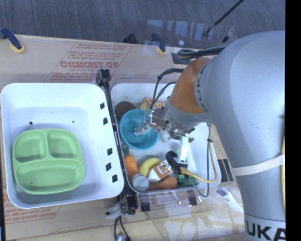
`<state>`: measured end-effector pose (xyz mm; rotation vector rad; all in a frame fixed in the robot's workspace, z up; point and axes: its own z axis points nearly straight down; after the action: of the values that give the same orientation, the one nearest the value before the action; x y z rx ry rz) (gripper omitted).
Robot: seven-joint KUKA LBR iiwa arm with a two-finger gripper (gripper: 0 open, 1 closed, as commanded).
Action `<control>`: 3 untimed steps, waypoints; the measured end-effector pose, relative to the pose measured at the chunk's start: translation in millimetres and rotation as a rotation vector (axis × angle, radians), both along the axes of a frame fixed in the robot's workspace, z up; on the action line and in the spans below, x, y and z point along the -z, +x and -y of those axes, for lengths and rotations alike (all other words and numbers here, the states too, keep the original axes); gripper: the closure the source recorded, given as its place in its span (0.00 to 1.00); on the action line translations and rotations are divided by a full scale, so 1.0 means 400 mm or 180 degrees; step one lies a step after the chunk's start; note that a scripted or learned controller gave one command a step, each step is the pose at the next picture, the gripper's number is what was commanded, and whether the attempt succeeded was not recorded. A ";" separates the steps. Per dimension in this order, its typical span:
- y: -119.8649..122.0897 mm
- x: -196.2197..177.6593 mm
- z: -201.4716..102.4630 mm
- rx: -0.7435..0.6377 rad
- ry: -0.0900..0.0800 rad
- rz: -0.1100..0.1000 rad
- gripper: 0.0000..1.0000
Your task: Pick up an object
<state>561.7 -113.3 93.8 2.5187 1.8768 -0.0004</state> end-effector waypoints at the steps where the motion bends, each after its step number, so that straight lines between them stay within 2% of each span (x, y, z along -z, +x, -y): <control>1: 0.006 -0.033 0.011 -0.0013 -0.0025 0.0028 1.00; 2: 0.002 -0.025 0.000 -0.0027 -0.0006 0.0003 0.00; 3: 0.005 -0.052 0.008 -0.0039 -0.0028 0.0022 1.00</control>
<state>563.7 -116.4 114.8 2.4982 1.8855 0.0003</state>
